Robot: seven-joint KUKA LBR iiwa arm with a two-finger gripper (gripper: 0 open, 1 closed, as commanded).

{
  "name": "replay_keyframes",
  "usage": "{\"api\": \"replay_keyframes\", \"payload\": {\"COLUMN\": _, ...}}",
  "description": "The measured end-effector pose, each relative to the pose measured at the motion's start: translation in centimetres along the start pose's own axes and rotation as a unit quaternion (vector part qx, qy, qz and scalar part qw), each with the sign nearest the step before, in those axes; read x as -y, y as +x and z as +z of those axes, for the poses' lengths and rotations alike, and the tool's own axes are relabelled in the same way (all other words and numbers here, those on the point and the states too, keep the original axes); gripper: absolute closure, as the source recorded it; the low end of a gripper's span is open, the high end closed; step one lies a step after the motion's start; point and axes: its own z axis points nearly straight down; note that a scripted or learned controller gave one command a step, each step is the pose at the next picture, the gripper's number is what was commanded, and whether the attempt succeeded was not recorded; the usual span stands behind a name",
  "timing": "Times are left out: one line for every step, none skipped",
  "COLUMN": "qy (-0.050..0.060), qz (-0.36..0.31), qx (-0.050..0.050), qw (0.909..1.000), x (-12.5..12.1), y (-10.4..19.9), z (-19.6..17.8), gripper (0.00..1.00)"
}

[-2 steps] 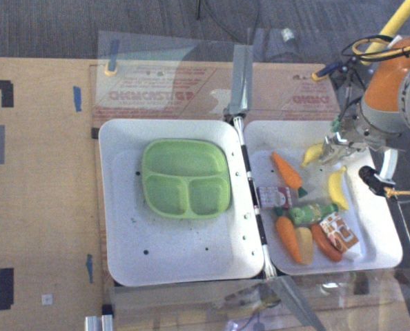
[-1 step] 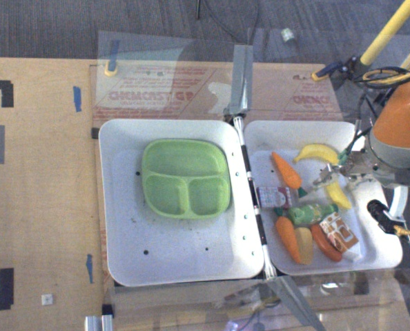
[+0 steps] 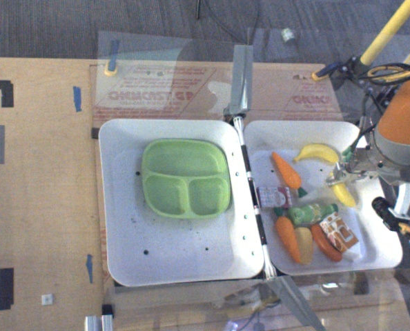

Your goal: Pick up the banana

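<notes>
Banana (image 3: 317, 153) at the far end of the right bin (image 3: 391, 254), flat on the bin floor, curved, ends pointing down toward the near side. Touching nothing as far as can be told.

Just right of the banana and a little nearer: gripper (image 3: 339, 176), low over the bin, hung from the arm's orange band (image 3: 402, 119). Grip state: cannot tell, too small and cluttered with cables. Nothing seen held in it.

Just left of the banana: upper carrot (image 3: 286, 169), slanted, tip close to the banana's left end. Nearer than the banana, directly under the gripper: small yellow piece (image 3: 344, 196). Further toward the near side from the banana: green bottle (image 3: 312, 214), second carrot (image 3: 286, 238), orange packet (image 3: 336, 234). Well left of the banana, in the other bin: green divided plate (image 3: 186, 178).

Likely troubles, judged from this layout:
- Closing on the small yellow piece in place of the banana, since closer to the gripper and the same colour.
- Descending off-centre, right of the banana, and pushing its right end away or spinning it against the far wall.
- Pinching along the curve, not across it, and slipping off the smooth skin on the lift.
- Nudging the upper carrot if approaching too far left.
</notes>
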Motion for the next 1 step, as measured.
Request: {"api": "replay_keyframes", "payload": {"qy": 0.004, "qz": 0.032, "qx": -0.001, "qw": 0.9995, "x": -6.38, "y": 7.45, "z": -10.62, "gripper": 1.00}}
